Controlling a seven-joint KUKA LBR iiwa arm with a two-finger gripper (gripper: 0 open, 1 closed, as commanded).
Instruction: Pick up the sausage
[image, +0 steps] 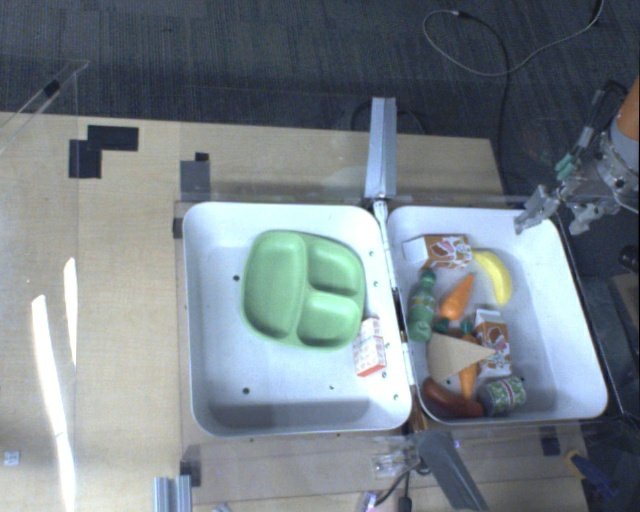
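The sausage (452, 402) lies at the lower left of the right bin (575, 330), under the cheese wedge (458, 353) and beside a can (503, 394). The gripper (556, 208) hovers at the bin's upper right corner, fingers spread and empty.

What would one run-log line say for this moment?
gripper: open, above right bin's far corner | sausage: near-left corner, untouched | status: not yet picked
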